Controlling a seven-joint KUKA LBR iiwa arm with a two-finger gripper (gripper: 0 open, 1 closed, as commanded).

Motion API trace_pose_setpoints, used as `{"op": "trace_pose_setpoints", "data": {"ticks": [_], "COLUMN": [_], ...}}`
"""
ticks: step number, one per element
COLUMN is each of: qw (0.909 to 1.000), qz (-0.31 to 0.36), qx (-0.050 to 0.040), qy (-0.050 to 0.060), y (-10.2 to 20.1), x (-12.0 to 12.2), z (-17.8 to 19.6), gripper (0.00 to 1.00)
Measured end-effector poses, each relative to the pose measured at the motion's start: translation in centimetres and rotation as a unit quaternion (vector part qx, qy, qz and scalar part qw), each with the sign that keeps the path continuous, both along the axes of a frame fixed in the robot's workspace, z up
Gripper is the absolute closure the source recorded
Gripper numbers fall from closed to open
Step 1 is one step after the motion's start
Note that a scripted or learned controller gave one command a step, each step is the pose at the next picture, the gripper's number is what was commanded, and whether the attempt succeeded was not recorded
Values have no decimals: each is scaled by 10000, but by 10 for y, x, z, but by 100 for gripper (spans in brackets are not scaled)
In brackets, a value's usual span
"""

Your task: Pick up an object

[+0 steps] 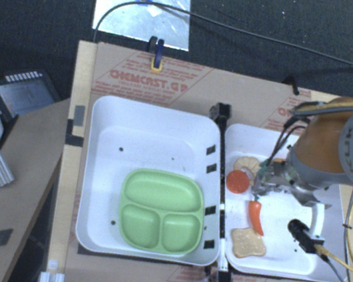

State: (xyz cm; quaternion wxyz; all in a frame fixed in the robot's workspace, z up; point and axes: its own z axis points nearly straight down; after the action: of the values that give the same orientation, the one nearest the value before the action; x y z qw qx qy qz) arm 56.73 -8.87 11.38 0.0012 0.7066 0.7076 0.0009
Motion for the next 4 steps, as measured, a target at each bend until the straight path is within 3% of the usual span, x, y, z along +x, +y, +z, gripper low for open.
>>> {"op": "trace_pose_setpoints", "data": {"ticks": [3,4], "qw": [10000,10000], "qz": [13,42], "qx": [-2,16], "qy": [-15,9], "y": [2,63], "x": [3,-7], "z": [136,134], "gripper": [100,100]}}
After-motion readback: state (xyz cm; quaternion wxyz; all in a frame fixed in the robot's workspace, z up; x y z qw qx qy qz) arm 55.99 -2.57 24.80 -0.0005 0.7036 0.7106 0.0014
